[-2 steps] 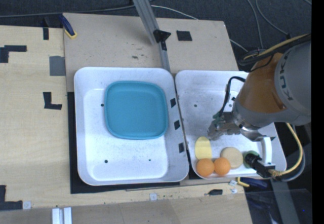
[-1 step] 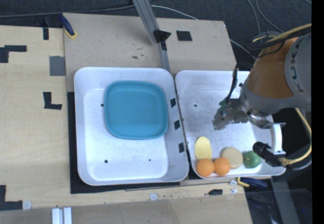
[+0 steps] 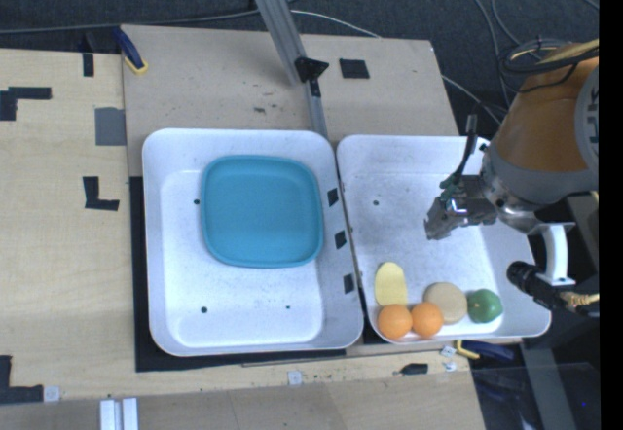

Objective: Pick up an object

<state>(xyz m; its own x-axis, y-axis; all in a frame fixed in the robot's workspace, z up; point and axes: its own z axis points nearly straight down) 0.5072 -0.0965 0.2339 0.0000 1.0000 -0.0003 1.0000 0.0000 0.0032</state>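
One grey arm (image 3: 545,141) hangs its pincer (image 3: 446,220) above the right bin (image 3: 389,161).

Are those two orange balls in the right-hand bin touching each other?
Touching. The camera view shows the left orange ball and the right orange ball pressed side by side, no white bin floor between them.
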